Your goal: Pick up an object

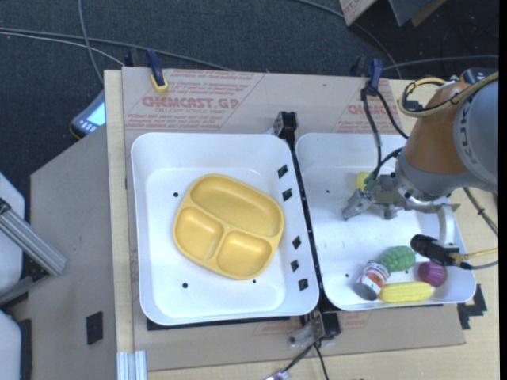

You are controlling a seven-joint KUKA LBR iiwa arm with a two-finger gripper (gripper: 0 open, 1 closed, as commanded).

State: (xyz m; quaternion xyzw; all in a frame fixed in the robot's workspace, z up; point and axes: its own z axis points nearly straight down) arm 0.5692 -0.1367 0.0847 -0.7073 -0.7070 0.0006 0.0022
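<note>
The grey two-finger tool (358,203) sits low in the right shallow white bin (333,161), near its middle. Its metal fingers (351,208) are spread partly apart, with nothing between them. A small yellow-green object (363,181) lies just behind the tool, too hidden to tell its shape.

Along the bin's near edge lie a bumpy green plastic vegetable (394,258), a small red-and-white can (372,278) lying tilted, a yellow plastic corn cob (407,292) with its long axis along that edge, and a round purple toy (432,273).

A yellow divided plastic plate (228,226) fills the middle of the left white bin (150,212).
</note>
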